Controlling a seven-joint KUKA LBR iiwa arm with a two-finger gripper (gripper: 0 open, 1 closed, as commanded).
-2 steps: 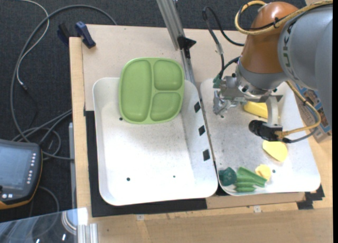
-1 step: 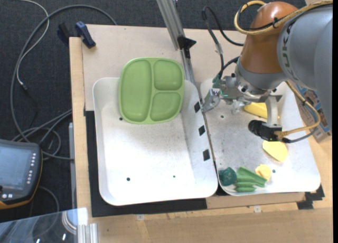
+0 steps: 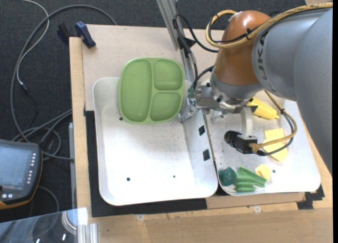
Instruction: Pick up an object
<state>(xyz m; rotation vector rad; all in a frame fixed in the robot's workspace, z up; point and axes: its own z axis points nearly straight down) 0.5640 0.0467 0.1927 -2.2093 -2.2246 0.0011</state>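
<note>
Green divided plate (image 3: 150,91) looks the likeliest pick, being the thing closest to the claw (image 3: 188,107). Its rim is touching or just beside the claw, on the side away from the arm's body. The plate rests in the left bin (image 3: 142,184), lapping over that bin's rim with its compartments facing up, so only a thin edge faces the claw. Whether the claw is released or clenched I cannot tell, because the wrist hides it, and I see nothing plainly held.

The claw hangs over the wall between the two bins. On its other side, under the arm, the right bin (image 3: 303,176) holds yellow pieces (image 3: 265,111), and farther off lies a cluster of green pieces (image 3: 244,178). To my eye the coming move turns on that plate edge: the claw would have to straddle the rim rather than come down on the flat face.
</note>
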